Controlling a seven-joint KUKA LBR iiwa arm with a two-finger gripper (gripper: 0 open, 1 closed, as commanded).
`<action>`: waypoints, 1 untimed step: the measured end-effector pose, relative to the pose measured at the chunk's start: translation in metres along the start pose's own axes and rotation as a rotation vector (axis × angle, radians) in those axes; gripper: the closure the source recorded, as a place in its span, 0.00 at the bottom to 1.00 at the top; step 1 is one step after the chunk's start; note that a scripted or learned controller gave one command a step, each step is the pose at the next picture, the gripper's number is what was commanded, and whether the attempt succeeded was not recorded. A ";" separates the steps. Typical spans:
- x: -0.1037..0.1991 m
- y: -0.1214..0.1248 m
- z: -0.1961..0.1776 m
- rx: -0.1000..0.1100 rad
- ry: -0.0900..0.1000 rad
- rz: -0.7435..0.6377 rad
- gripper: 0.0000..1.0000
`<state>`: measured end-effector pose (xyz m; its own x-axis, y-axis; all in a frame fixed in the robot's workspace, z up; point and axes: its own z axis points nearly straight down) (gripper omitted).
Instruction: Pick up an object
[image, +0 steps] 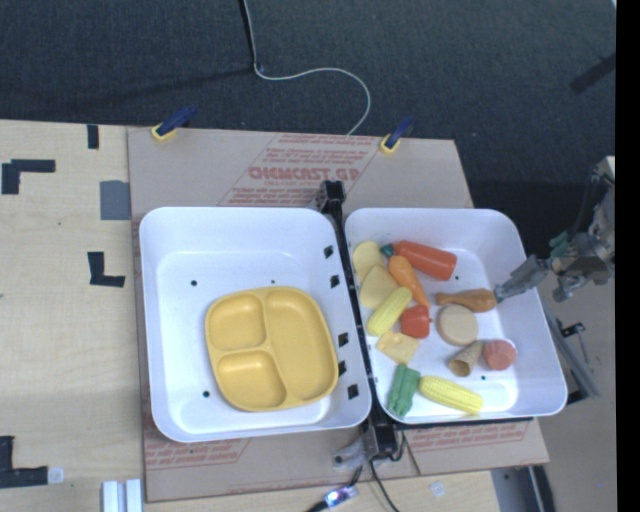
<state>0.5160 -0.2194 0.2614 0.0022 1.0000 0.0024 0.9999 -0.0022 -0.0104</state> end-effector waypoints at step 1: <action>0.000 0.002 -0.004 -0.008 -0.002 -0.003 0.00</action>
<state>0.5178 -0.2191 0.2655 -0.0008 1.0000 0.0003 1.0000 0.0008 -0.0026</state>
